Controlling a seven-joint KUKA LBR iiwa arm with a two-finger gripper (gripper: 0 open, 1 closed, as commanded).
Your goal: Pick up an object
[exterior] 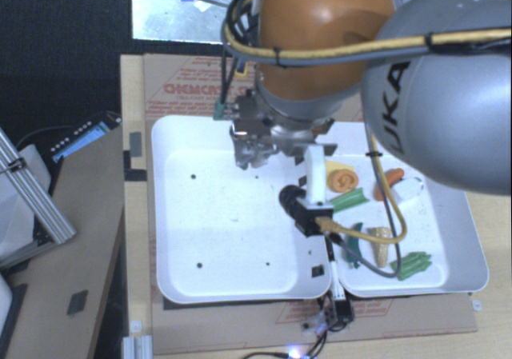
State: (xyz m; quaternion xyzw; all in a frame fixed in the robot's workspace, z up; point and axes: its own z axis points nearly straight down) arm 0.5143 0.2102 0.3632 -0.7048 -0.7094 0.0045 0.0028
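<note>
My own arm (416, 93) hides much of the right bin (460, 261). I cannot tell how my claw (254, 149) stands. A green bean (413, 265) lies there, pointing up-right, beside a corn cob (382, 244).

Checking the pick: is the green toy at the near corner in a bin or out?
In. The green toy lies on the floor of the right bin, inside its rim.

arm (384, 69): reaches in from right, orange band uppermost | jaws (254, 159): pointing down (opening hidden by the wrist)
</note>
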